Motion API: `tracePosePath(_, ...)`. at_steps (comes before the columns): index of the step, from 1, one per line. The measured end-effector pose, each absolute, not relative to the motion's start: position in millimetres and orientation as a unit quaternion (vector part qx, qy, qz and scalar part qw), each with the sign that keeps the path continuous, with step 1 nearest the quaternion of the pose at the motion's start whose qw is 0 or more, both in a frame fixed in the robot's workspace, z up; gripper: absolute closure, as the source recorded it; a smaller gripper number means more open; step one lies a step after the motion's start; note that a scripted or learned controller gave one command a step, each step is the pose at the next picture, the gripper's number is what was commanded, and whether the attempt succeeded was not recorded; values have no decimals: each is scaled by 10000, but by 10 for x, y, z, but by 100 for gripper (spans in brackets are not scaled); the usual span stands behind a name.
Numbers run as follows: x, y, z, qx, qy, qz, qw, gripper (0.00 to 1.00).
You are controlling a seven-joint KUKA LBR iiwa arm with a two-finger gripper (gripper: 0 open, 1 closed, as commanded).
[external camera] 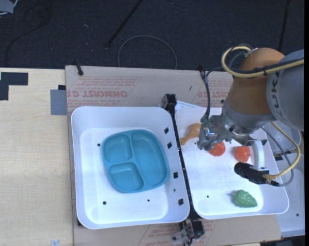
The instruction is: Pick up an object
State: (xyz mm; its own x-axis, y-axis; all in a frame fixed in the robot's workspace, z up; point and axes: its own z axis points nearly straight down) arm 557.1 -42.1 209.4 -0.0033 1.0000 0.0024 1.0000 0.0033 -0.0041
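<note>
My gripper (pixel 207 136) hangs low over the right bin (pixel 221 209), near its upper left part. A red round object (pixel 217 149) lies right at the gripper's lower right, touching or partly beneath it. An orange curved object (pixel 191 132) lies just to the gripper's left, by the bin's left wall. A second red object (pixel 242 152) sits a little further right. A green lumpy object (pixel 244 198) rests near the bin's front right corner. Nothing is seen lifted off the bin floor.
The left bin (pixel 87 199) holds a blue divided plate (pixel 135 160). A black divider (pixel 178 158) runs between the two bins. A black oblong piece (pixel 250 172) on a yellow cable hangs over the right bin. The arm's bulk (pixel 256 91) covers the bin's far right.
</note>
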Motion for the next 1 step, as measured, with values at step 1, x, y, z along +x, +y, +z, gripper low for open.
tracePosePath(1,5741,-20,2077,-7061,-7081,3,17,100)
